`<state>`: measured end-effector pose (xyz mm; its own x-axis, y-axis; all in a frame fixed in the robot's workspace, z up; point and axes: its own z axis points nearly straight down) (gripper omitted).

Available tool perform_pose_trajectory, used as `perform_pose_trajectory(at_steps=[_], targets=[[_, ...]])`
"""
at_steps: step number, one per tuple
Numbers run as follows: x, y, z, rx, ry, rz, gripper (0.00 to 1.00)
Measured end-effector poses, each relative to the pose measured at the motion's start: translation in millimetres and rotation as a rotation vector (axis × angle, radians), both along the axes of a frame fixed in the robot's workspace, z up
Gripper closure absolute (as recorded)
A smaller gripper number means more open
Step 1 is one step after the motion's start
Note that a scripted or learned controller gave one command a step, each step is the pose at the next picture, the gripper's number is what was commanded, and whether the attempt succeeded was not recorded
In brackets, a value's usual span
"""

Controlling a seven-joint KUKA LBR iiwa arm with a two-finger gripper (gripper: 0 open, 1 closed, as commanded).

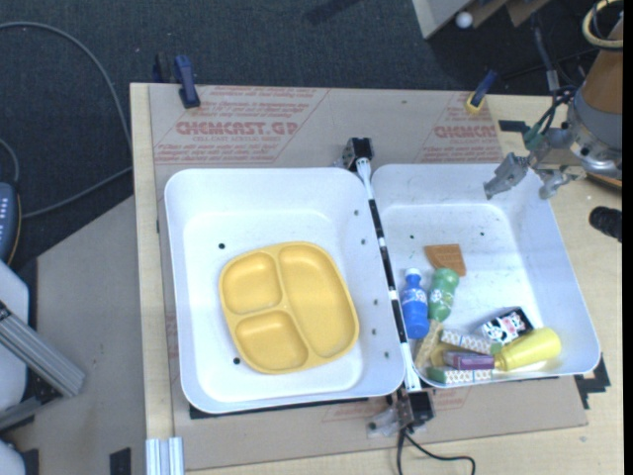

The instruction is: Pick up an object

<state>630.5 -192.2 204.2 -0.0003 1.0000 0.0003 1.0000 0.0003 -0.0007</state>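
My gripper [524, 178] hovers over the far right corner of the right bin [554, 236], fingers spread open with nothing between them. Well in front of it, on the bin floor, lies a small orange square piece [446, 258]. Nearer the bin's front left are a blue bottle [415, 305] and a green bottle [442, 293], side by side. Along the front edge lie a black and white box [506, 325], a yellow cone-shaped cup [529, 349] and a purple and tan bar [463, 360].
The left bin [188, 216] holds a yellow divided plate [287, 307]. A black divider clip [358, 151] sits where the bins meet at the back. Blue clamps [185, 80] [481, 91] grip the cardboard base's far edge.
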Motion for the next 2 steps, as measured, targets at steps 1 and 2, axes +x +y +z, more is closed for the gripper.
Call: perform_pose_trajectory(at_steps=[1, 2], targets=[[-33.8, 63.0, -63.6, 0.001, 0.001, 0.001, 0.00], [-47.0, 86.1, -120.5, 0.001, 0.003, 0.000, 0.00]])
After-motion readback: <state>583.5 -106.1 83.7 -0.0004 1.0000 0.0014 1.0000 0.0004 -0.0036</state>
